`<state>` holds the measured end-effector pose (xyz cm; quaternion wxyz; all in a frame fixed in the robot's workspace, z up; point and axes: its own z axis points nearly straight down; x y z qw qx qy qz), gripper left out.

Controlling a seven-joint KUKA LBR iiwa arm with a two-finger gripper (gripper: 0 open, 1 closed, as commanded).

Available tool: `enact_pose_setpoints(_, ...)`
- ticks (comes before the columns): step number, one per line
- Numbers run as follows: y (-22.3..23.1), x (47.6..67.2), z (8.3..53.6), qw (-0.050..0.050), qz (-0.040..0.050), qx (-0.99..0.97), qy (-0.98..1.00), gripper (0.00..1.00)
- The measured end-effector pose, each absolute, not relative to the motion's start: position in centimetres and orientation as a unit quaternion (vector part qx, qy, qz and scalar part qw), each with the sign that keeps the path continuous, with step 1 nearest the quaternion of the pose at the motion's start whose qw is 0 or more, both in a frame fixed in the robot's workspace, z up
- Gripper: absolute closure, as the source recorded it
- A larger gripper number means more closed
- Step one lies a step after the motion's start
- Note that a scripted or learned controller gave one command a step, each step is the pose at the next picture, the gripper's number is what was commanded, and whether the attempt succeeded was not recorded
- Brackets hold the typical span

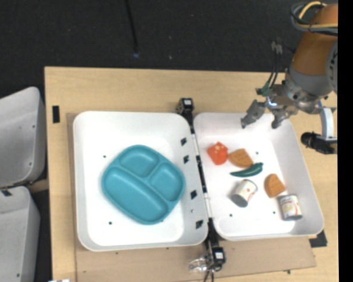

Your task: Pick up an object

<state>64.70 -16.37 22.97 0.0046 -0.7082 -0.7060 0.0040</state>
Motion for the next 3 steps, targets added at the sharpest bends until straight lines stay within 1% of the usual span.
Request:
enact_pose_setpoints(1, -16.3, 65.0, 23.9, -0.001, -0.0005, -0.708, -0.707, 0.0)
enact_pose_setpoints(2, -16.9, 64.9, 19.6, 0.0, 0.0014, -0.708, -0.707, 0.0)
enact_pose_setpoints(3, -17.2, 64.4, 13.4, 0.0, 0.0015, -0.708, -0.706, 0.0)
